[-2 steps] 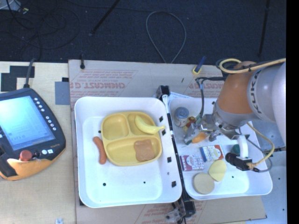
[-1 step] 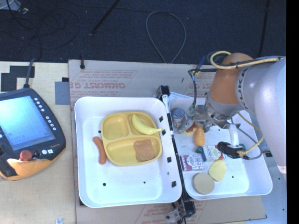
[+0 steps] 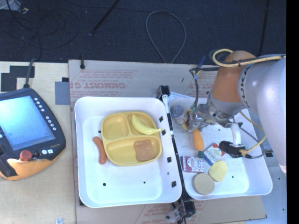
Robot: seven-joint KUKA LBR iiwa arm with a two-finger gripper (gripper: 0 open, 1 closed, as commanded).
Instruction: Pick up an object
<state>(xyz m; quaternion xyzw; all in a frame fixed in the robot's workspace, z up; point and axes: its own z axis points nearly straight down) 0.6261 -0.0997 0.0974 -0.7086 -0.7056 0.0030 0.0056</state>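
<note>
Orange and small, the carrot (image 3: 198, 139) lies in the right bin (image 3: 254, 183) toward its left wall, just below the gripper (image 3: 195, 120), which hangs low over that bin's far left corner. Whether its jaws stand apart or closed cannot be told, and nothing is seen held. The arm seems to be at the reach-and-descend step; the next move calls for centring over the carrot and closing. A yellow divided plate (image 3: 125, 150) with a banana (image 3: 144, 125) sits mid left bin (image 3: 91, 181).
</note>
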